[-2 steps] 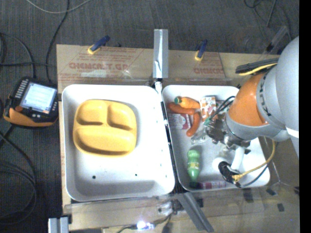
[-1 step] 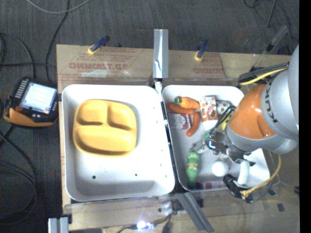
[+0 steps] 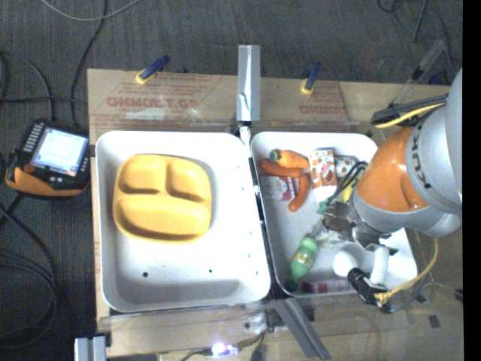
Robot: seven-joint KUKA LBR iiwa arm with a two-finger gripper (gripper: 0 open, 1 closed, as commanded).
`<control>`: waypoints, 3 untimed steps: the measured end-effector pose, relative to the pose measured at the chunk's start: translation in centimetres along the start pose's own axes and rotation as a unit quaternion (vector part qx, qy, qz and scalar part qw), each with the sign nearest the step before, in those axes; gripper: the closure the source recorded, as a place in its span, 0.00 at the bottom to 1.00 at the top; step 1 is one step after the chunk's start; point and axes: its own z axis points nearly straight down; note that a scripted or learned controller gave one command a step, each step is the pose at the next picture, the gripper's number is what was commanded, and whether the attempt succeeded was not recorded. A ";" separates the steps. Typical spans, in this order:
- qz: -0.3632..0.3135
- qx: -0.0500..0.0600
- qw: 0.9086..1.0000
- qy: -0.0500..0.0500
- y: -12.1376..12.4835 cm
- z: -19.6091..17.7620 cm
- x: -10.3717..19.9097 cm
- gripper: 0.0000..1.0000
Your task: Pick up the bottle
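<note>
The bottle (image 3: 304,253), green with a pale cap end, lies on its side on the floor of the right bin (image 3: 279,224), tilted, near that bin's front-left corner. Everything else here is placed from it. Behind it, toward the far wall of the right bin, sit an orange carrot-like toy (image 3: 284,164) and a small printed carton (image 3: 322,167), well apart from the bottle. Just in front of it, along the near wall, lies a flat dark-and-pink item (image 3: 327,285) that is too small to identify. To its left, across the wall between the bins, is the left bin (image 3: 180,280), which carries a yellow divided tray (image 3: 162,195).

The arm's orange band (image 3: 394,183) hangs over the right bin, to the right of the bottle, and the gripper (image 3: 337,228) sits low just beside the bottle's upper end. The wrist hides the grasping end, so whether it is spread or closed cannot be told, and nothing shows the bottle caught in it.

As a judgement, the task is at the approach or grasp stage: the arm is in the correct bin and close to the target, but the bottle rests on the bin floor and is not lifted. A secure grasp and the lift remain to be done.
</note>
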 end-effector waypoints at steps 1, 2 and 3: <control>0.000 0.000 1.000 0.000 0.0 0.0 0.0 0.00; -0.037 0.000 0.999 -0.004 -0.7 0.9 1.5 0.00; -0.038 0.000 0.999 -0.003 -0.7 0.9 1.8 0.00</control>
